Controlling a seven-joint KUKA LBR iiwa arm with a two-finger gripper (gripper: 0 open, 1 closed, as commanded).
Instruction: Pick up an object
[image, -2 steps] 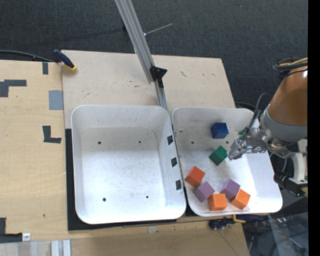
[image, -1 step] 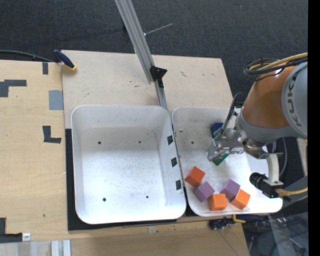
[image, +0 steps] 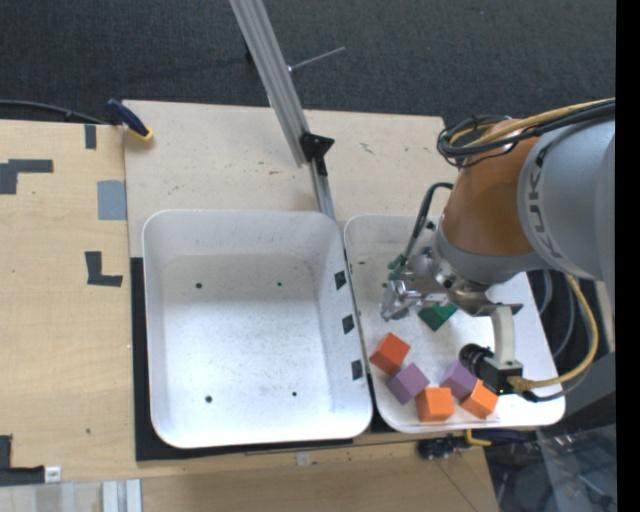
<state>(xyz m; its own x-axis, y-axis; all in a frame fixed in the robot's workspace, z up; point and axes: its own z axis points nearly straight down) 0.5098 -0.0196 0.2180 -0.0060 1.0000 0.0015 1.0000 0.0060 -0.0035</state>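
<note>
Here the jaws hang over the right bin (image: 375, 240) (whether spread, I cannot tell).

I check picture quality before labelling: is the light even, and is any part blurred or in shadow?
Camera view: light is soft and even, no hard glare on the left bin; the arm casts a faint shadow in the right bin; the hand looks slightly blurred; the blocks, like the orange one, are sharp.

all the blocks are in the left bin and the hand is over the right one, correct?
Not quite. The camera view shows the blocks, such as the orange block and purple block, lying in the right bin, not the left bin. The hand is indeed over the right one.
</note>
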